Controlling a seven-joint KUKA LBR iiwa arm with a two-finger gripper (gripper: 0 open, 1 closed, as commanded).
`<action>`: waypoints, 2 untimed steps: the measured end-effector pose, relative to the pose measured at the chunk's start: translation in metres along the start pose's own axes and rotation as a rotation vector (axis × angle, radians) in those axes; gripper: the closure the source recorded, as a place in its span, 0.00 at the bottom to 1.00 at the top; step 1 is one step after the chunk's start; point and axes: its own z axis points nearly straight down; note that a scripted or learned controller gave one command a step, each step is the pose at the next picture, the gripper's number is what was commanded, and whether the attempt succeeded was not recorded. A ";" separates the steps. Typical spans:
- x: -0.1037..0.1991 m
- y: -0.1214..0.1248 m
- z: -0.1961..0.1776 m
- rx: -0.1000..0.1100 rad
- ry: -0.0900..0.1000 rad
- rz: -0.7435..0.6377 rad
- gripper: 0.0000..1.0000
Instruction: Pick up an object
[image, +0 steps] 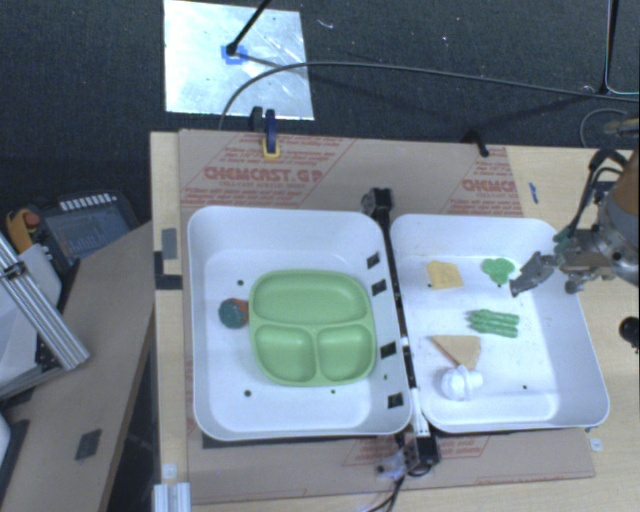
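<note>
Two shallow white bins sit side by side on a cardboard-covered bench (330, 165). The left bin (215, 300) holds a pale green divided tray (310, 325) with three compartments, and a small dark teal and brown ball (233, 313) lies just beside the tray's left edge. The right bin (570, 390) holds the loose things: a yellow square piece (445, 275) near its upper left, a bright green leafy piece (497, 268) just to the right of that, a green bundle like toy beans (493, 321) near the middle, a tan wedge (457, 348) below it, and a small white object (460, 381) touching or almost touching the wedge's lower edge. The gripper (527, 277) reaches in from the right, above the upper right part of the right bin, its dark tip just beside the leafy piece and apart from it. Whether the gripper is wide or narrow cannot be told from this slant, and nothing is seen held in it. At the far left a black handheld pendant (85, 230) rests on a side table (95, 340). A shiny metal sheet (238, 60) lies on the dark floor beyond the bench.
</note>
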 end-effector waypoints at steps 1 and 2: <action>0.000 0.002 -0.005 -0.010 -0.002 -0.003 0.00; 0.006 0.007 0.055 -0.006 -0.001 -0.001 0.00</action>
